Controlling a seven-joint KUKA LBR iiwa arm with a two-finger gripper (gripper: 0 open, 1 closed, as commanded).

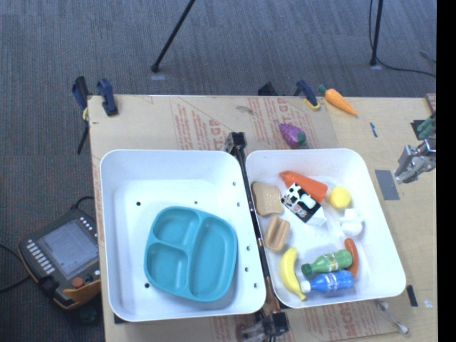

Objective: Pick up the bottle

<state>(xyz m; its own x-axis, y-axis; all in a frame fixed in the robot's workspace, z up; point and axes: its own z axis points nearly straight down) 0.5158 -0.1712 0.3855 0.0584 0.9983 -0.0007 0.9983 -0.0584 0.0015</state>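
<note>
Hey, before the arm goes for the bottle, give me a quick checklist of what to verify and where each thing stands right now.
1. Target in view: green bottle lies on its side in the right bin. Ok.
2. Single target: a blue bottle lies just beside it. Not ok, ambiguous.
3. Clearance: banana and red sausage crowd the green bottle. Not ok.
4. Gripper position: at the view's right edge, outside the bin, far from the bottles. Not ok yet.
5. Finger state: cannot tell.
6. Blue divided plate in the left bin, out of the way. Ok.
</note>
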